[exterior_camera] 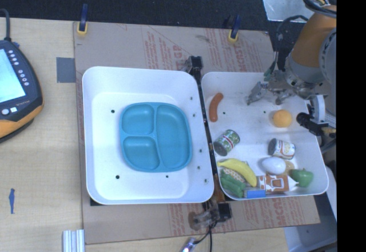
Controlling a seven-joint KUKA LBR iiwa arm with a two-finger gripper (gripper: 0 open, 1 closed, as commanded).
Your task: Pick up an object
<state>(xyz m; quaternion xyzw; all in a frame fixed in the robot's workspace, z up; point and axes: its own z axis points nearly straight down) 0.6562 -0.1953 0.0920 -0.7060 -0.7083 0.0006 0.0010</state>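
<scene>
My gripper hangs over the far part of the right bin, its fingers spread open with nothing between them. An orange ball lies just in front of it and to the right. A brown sausage lies to its left near the bin's left wall. Nearer the front are a green-labelled can, a second can, a banana, a white egg, a green pepper and a small carton.
The left bin holds a blue divided plate. A tablet-like pendant lies at the bench's left edge. Clamps sit at the cardboard's far edge. The front objects crowd together in the right bin's near corner.
</scene>
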